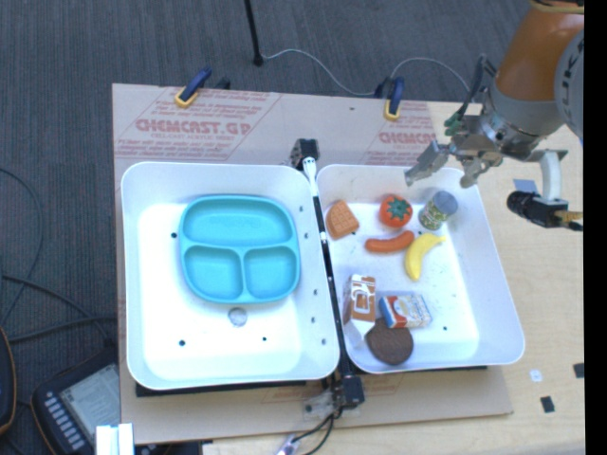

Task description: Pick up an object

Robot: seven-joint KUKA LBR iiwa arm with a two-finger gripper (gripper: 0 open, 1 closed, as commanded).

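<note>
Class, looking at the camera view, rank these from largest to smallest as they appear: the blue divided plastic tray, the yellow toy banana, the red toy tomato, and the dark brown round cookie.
1. Blue divided plastic tray
2. Dark brown round cookie and yellow toy banana: too alike to rank
3. Red toy tomato

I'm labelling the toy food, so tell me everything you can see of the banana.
The banana is a small yellow toy, plastic by its look, curved, with a darker tip at its upper end. It lies flat on the floor of the right bin, running from upper right to lower left. Its upper end is close to the sausage; whether they touch is unclear. The can stands just above it. The claw hangs higher up, apart from it.
</note>
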